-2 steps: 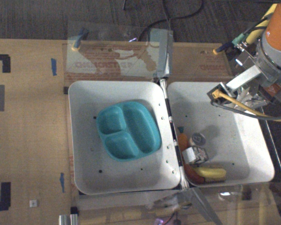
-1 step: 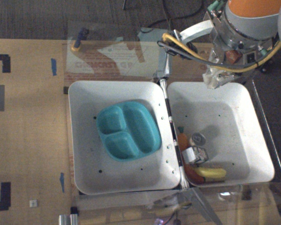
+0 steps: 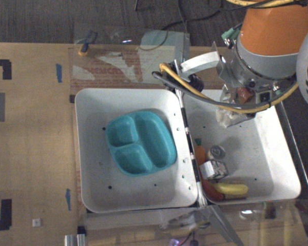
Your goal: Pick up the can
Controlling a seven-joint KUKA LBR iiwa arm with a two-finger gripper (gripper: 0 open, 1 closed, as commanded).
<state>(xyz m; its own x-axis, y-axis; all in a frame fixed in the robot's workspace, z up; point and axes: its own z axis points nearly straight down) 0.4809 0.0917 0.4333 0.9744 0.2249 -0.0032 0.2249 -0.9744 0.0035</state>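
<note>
A small silver can (image 3: 214, 169) lies on its side near the front left of the right bin (image 3: 267, 158). Touching its far side is a round grey piece (image 3: 216, 151). My gripper (image 3: 231, 116) hangs over the back of the right bin, under the grey wrist and orange band, up and to the right of the can and well apart from it. The wrist and cables hide most of the gripper. A small reddish-brown patch (image 3: 242, 94) shows under the wrist; I cannot make out what it is.
A yellow banana (image 3: 231, 189) and a red item (image 3: 209, 187) lie at the right bin's front, an orange carrot (image 3: 200, 155) along its left wall. A teal divided plate (image 3: 140, 142) sits in the left bin (image 3: 92, 111). Yellow and black cables (image 3: 195, 88) loop over the divider.
</note>
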